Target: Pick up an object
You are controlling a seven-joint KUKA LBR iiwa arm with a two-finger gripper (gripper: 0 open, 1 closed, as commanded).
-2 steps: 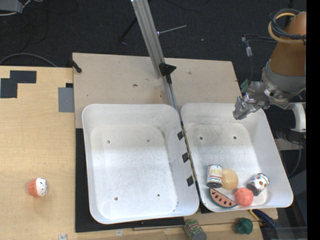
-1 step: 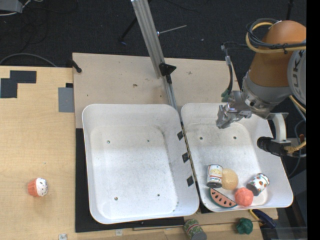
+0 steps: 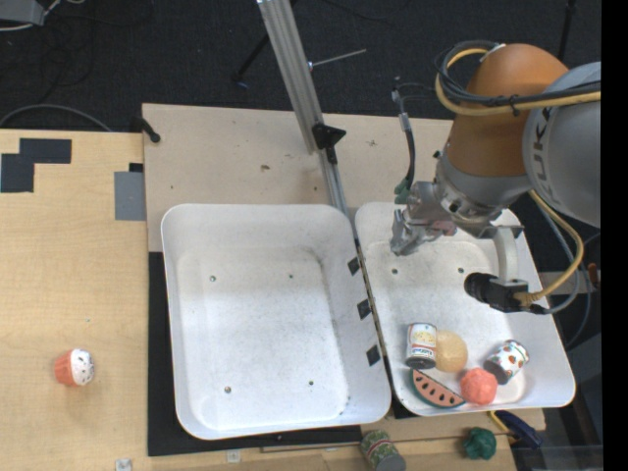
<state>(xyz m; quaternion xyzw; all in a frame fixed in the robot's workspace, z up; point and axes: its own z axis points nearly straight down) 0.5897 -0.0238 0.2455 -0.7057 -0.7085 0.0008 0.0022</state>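
Observation:
My gripper (image 3: 404, 240) hangs over the far left part of the right bin (image 3: 446, 263), fingers pointing down above bare bin floor, with nothing seen between them. The objects lie clustered at the bin's near end, well below the gripper: a small can (image 3: 422, 344), a pale yellow round piece (image 3: 451, 352), a watermelon slice (image 3: 436, 389), a pink ball (image 3: 479, 385) and a brown and white cupcake-like toy (image 3: 508, 359).
The left bin (image 3: 257, 317) sits beside the right one, with black clips along the shared rim. A metal rail (image 3: 299, 86) slants down to the bins' far edge. A red and white toy (image 3: 75, 368) lies on the wooden bench at left. A green object (image 3: 480, 444) and a can (image 3: 380, 449) lie in front of the bins.

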